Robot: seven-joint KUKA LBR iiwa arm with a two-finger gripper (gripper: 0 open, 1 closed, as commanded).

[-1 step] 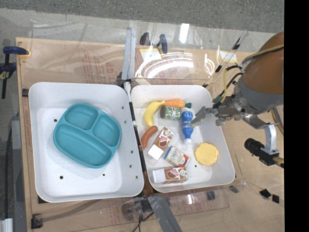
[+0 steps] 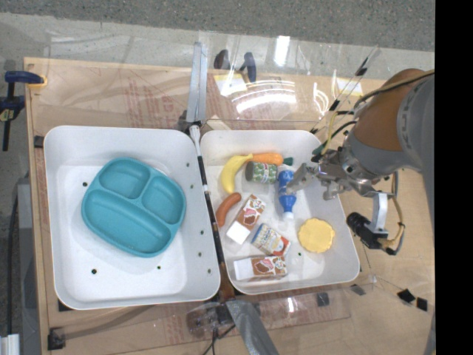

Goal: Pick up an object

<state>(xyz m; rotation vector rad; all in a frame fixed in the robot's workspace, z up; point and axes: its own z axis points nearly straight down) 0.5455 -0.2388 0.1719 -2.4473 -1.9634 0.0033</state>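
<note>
The blue bottle [image 2: 285, 193] was small, with a white tip pointing down toward 6 o'clock. It lay in the right bin [image 2: 336, 272], near the middle, just right of a green can [image 2: 261, 172] and a banana [image 2: 233, 172]. The gripper [image 2: 297, 182] sat right over the bottle's top end, at about 1 o'clock from its middle. Whether it was open or closed, I could not tell. A yellow round thing [image 2: 316, 235] lay at 5 o'clock from the bottle.
</note>
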